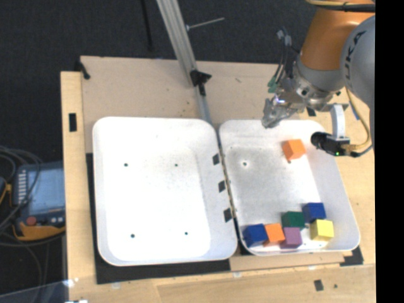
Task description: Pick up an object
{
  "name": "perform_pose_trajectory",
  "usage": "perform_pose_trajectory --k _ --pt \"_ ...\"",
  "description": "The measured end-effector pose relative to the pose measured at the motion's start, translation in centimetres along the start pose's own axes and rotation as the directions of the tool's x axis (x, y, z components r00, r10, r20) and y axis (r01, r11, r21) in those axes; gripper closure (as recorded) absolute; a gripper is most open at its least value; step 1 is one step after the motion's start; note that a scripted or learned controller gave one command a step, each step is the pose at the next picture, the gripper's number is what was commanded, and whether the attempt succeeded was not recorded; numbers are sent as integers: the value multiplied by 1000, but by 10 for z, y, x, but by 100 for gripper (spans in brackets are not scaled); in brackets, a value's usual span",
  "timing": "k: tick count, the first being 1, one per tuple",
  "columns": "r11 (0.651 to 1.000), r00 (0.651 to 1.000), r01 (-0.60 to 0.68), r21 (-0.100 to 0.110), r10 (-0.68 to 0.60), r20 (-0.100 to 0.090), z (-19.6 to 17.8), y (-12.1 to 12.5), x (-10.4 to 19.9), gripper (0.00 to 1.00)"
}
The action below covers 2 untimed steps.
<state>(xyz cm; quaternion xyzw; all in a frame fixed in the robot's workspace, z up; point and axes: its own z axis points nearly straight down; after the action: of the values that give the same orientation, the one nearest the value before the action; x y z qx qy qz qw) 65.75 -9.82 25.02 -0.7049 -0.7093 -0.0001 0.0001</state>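
Fingers look drawn together into one narrow tip, with nothing between them — the gripper hangs over the far rim of the right bin. By my judgement this is the approach step, with no object picked yet. The lone orange cube lies nearest, just beside the tip and well apart from anything else; the next move calls for opening and then descending over it. Six other cubes crowd the near wall — the blue cube touches its neighbour, leaving little room. The left bin sits alongside.

Tan wooden bench, dark floor behind, slanted metal pole, cables at left.
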Motion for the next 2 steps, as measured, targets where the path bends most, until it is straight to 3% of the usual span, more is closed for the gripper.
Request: perform_pose_trajectory --k 2 --pt "1000 1000 1 -2 -1 -1 -2 -3 113 100"
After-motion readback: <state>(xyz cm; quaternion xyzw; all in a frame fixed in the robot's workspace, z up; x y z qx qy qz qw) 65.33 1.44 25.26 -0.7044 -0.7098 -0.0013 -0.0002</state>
